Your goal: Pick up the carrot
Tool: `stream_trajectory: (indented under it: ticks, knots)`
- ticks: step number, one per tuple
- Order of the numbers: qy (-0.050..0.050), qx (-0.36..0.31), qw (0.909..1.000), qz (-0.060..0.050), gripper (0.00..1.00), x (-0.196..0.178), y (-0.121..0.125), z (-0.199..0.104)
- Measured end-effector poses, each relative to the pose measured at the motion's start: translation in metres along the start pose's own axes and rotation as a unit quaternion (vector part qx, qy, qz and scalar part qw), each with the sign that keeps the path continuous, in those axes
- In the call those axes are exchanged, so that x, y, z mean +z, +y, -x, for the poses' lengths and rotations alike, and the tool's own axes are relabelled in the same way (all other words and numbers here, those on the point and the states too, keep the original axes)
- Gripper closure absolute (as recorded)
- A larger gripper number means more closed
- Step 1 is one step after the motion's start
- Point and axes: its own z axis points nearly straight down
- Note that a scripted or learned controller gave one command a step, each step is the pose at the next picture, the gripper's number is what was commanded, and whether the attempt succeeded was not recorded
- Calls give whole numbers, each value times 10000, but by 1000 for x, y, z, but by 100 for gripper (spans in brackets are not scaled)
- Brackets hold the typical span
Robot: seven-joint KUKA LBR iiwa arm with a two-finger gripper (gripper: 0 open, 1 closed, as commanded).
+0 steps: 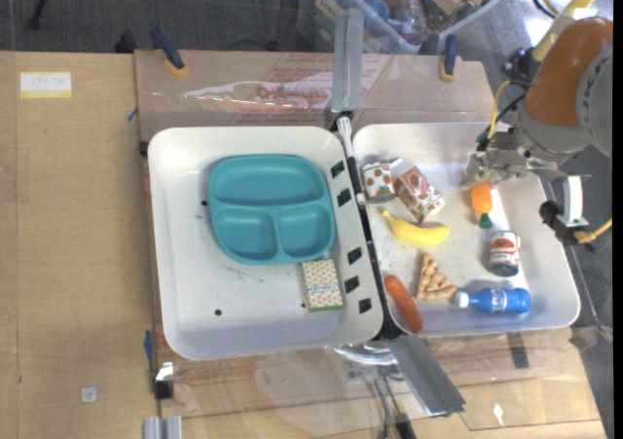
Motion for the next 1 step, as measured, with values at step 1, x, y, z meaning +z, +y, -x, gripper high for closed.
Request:
stream_trajectory:
  ticks: [1]
  knots:
    - [11,2209,9753,-78,100,-97,14,-53]
